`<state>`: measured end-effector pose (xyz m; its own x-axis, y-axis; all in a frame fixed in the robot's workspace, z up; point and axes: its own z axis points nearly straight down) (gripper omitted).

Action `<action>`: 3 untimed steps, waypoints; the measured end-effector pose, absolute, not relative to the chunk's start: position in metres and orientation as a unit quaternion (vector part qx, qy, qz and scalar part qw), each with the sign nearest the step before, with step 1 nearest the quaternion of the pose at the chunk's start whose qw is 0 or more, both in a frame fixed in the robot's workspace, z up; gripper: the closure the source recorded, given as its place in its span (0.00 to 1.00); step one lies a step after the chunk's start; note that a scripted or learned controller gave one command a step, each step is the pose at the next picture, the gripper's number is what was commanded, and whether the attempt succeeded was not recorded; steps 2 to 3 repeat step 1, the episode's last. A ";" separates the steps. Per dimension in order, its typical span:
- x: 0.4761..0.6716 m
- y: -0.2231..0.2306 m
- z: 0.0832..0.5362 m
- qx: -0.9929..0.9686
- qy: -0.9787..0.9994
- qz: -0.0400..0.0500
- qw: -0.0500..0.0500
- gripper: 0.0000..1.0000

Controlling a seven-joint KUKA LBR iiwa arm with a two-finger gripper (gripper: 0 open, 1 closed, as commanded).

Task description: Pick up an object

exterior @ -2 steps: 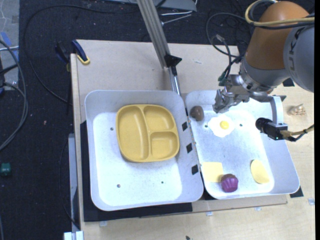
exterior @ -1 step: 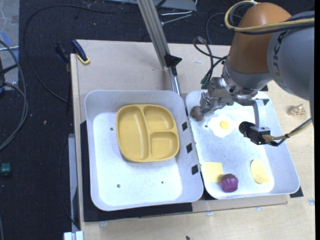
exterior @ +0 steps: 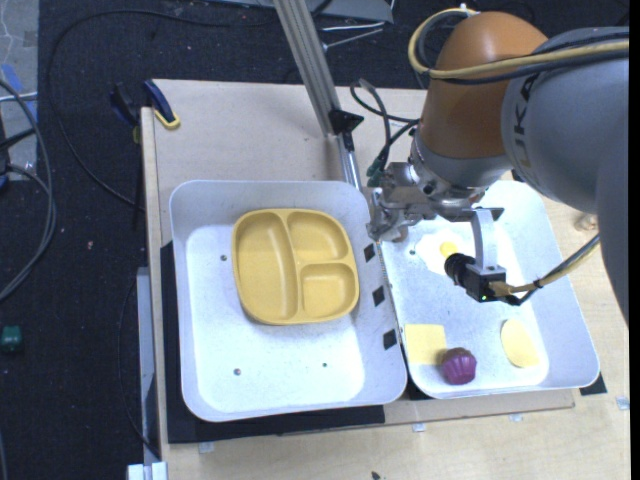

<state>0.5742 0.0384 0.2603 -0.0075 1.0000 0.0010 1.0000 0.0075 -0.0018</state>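
My gripper (exterior: 393,220) hangs low over the far left part of the right bin (exterior: 560,268), close to the wall between the two bins. The arm's wrist covers much of it from above. Loose in the right bin lie a yellow square block (exterior: 424,343), a purple round object (exterior: 459,366) and a pale yellow oval piece (exterior: 520,344), all near the front. A small yellow item (exterior: 448,252) peeks out just right of the gripper. A yellow divided plate (exterior: 295,265) rests in the left bin (exterior: 200,368).
A slanted metal pole (exterior: 310,58) runs down from the top to the bins' shared far corner. Black cables and a black fitting (exterior: 468,273) hang from the wrist over the right bin. Wooden bench edge surrounds the bins.
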 end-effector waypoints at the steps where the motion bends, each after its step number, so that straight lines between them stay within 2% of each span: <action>1: 0.564 0.086 0.248 -0.704 -0.710 0.001 0.001 1.00; 3: 0.564 0.086 0.248 -0.704 -0.710 0.001 0.001 1.00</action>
